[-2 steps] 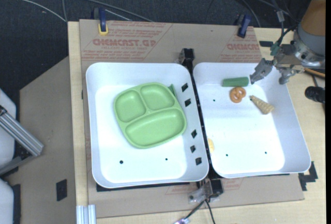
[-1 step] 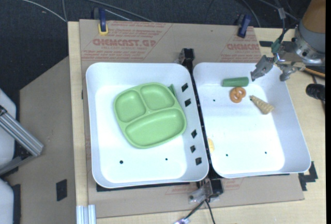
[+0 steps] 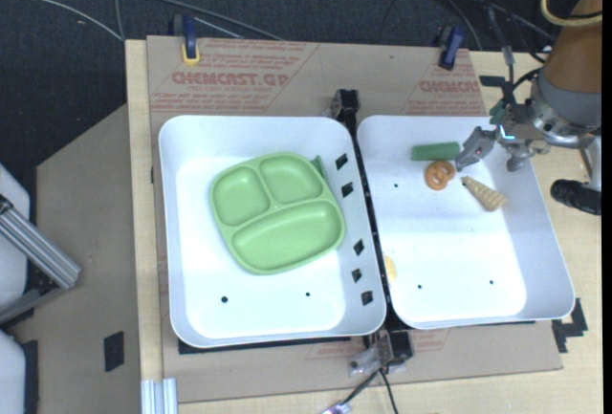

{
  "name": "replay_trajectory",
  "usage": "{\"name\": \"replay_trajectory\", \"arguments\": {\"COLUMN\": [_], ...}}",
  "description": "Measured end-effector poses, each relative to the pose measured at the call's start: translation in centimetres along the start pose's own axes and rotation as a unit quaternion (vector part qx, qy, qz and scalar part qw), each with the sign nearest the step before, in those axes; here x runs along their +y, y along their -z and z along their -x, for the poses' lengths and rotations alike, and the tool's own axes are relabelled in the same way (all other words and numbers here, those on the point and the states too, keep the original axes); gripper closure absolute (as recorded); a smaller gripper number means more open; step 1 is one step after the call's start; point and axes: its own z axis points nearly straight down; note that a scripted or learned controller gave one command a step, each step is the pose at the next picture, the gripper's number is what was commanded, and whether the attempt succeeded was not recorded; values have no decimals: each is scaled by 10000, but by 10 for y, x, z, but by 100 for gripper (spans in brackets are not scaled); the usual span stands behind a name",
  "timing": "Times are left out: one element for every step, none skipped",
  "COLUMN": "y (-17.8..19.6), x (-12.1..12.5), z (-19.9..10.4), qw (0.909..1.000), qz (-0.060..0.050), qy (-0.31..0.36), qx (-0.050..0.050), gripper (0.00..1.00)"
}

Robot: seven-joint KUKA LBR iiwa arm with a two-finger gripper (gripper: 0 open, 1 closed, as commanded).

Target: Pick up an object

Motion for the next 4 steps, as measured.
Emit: {"name": "replay_trajectory", "arguments": {"y": [-63, -111, -96, -35], "x": [3, 3, 5, 14], "z": [-1, -2, -2, -2], "qw": [10000, 10000, 10000, 10000], "qz": [-4, 6, 37, 74], "qy": [6, 8, 6, 12], "qx": [3, 2, -3, -20], "gripper": [0, 0, 100, 100]}}
